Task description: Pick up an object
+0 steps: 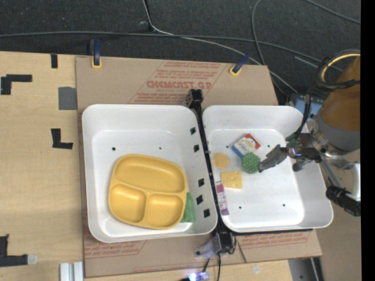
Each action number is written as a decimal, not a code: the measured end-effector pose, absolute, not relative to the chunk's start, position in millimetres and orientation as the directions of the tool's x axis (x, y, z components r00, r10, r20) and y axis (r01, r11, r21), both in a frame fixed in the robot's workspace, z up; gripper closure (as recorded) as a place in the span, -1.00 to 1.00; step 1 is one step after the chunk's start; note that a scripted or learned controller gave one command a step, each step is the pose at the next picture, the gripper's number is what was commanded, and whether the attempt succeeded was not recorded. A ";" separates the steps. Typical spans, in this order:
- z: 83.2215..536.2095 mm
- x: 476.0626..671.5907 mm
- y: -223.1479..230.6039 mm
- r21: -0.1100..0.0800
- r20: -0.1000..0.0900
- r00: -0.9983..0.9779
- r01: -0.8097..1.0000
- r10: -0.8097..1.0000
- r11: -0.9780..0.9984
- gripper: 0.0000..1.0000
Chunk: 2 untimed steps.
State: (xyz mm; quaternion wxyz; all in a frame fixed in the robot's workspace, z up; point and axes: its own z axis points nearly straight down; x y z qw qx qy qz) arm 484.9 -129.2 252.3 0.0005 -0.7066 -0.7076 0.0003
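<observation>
You can read red print on the cardboard sheet [176, 84] under the bins: "CHEMCAST GP", seen upside down near its far edge; the smaller line beside it is too blurred to read. The small packet [245, 144] in the right bin [293, 215] carries blue, white and red printing, but you cannot make out any words on it.

The left bin [96, 127] holds a yellow divided tray [146, 189] towards its near edge, with a green object [188, 208] tucked against the tray's right side.

In the right bin, near its left wall, lie a round yellow disc [221, 160], a pale yellow block [232, 180], and a green bumpy ball [251, 163] just below the packet.

The gripper [270, 158] reaches in from the right edge, its tip just beside the green ball; you cannot tell how it is set.
</observation>
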 end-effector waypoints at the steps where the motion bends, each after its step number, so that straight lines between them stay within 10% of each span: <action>1: 188.4 484.6 -125.8 -0.007 0.001 0.000 1.000 1.000 0.000 -1.00; 2: 139.9 491.9 -126.2 -0.007 0.001 -0.001 1.000 1.000 0.001 -1.00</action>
